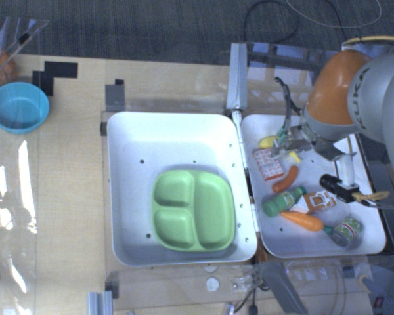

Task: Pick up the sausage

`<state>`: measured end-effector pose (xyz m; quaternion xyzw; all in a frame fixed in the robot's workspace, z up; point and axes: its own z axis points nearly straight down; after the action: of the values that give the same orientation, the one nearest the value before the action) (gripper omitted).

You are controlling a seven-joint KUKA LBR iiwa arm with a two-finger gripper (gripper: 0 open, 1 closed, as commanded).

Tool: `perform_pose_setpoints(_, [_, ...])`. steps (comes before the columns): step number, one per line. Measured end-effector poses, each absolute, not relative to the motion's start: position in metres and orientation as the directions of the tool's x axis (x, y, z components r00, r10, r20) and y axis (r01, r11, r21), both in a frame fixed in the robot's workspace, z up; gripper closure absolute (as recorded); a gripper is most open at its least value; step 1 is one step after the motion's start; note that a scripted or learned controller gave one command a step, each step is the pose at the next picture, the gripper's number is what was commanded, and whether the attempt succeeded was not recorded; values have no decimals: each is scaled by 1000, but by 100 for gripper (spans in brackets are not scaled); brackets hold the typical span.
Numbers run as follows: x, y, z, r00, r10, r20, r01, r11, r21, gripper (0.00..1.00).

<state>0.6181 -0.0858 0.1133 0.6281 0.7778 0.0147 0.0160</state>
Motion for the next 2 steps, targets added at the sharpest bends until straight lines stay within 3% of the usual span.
perform_pose_setpoints(1, [618,-86,113,-210,978,-6,977,211,42,0])
perform_pose_setpoints(2, [575,-119,98,-115,993,-4,993,116,32,0])
